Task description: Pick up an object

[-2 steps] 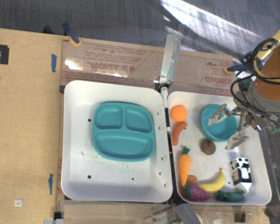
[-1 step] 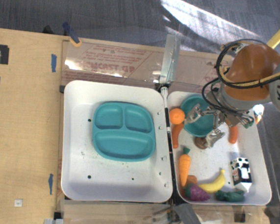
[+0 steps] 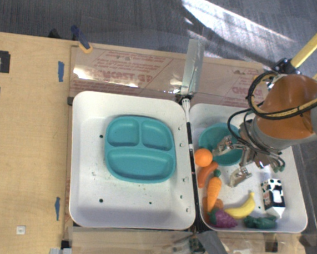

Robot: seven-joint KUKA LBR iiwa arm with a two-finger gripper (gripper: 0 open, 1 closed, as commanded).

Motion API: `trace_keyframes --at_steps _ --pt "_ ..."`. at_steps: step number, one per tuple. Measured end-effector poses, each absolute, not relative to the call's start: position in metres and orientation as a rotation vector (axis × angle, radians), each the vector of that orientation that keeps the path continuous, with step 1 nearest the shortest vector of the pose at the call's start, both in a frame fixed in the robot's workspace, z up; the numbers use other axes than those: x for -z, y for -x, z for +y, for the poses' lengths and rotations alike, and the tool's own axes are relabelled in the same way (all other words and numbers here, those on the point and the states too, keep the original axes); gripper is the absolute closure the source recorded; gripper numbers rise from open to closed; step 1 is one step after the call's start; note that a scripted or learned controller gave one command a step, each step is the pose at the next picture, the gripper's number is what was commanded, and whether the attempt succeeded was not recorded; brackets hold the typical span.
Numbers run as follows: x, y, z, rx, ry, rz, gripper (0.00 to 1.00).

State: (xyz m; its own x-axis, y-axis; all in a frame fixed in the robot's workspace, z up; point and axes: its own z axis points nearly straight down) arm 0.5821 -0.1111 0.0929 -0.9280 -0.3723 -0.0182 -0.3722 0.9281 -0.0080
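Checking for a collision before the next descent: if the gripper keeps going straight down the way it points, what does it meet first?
Probably the bare white floor of the right bin, between the carrot and banana; depth is unclear.

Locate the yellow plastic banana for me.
The yellow plastic banana lies in the right white bin, near its front edge, between the purple toy grapes and the black-and-white carton.

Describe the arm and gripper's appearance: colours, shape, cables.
The arm shows a rounded orange band above the wrist, with grey casing at the right edge. Black cables loop around it. The gripper is bare silvery metal with two thin fingers.
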Motion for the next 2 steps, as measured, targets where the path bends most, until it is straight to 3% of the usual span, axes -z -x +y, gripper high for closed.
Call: trace_keyframes --at_steps 1,2 --pt "-0.093 -0.597 -0.099 0.011 0.691 3.043 0.0" --pt "-0.092 -0.523 -0.105 0.009 0.676 3.048 0.0"
